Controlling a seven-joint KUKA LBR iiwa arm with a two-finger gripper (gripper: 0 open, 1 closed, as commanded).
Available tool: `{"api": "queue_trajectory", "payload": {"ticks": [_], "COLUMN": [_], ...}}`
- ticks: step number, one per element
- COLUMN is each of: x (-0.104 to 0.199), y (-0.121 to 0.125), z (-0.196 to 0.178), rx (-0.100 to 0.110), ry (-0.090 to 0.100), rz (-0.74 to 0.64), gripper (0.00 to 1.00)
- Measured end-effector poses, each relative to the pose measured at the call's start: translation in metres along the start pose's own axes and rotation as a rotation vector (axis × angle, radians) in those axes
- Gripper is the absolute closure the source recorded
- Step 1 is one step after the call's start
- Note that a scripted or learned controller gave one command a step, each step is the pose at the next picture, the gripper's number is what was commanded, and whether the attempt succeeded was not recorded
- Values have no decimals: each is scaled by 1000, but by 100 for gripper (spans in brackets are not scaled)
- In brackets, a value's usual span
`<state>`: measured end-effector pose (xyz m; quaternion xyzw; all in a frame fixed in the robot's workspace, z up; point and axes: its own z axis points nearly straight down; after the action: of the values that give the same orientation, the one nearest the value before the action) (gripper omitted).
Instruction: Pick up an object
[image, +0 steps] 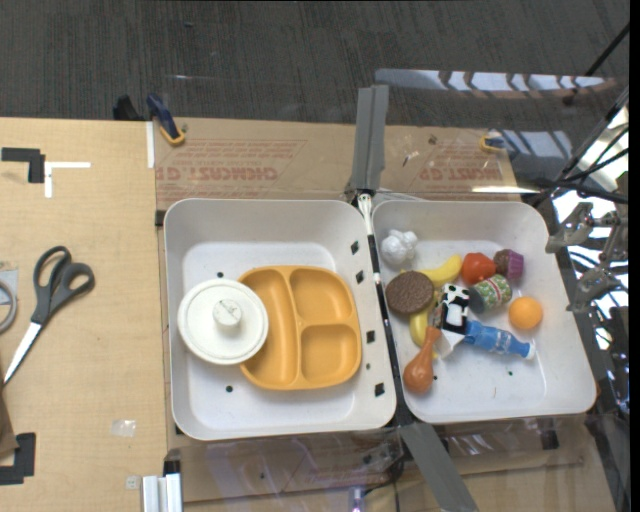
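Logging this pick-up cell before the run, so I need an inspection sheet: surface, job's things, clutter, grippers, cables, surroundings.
Surface: light wooden bench bearing two shallow white bins; cardboard behind them.
Job's things: right white bin holds small toys, among them a brown round cookie, a yellow banana, an orange ball and a blue bottle.
Clutter: left white bin holds an orange divided plate and a white round lid; black-handled scissors lie on the bench.
Grippers: nothing seen.
Cables: nothing seen.
Surroundings: dark floor beyond the bench.
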<state>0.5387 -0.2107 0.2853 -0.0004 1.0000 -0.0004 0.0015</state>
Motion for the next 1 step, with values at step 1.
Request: {"api": "queue_trajectory", "payload": {"ticks": [1], "x": [38], "y": [12], "z": [185], "rx": [-1], "ry": [2], "rz": [-52], "gripper": [0]}}
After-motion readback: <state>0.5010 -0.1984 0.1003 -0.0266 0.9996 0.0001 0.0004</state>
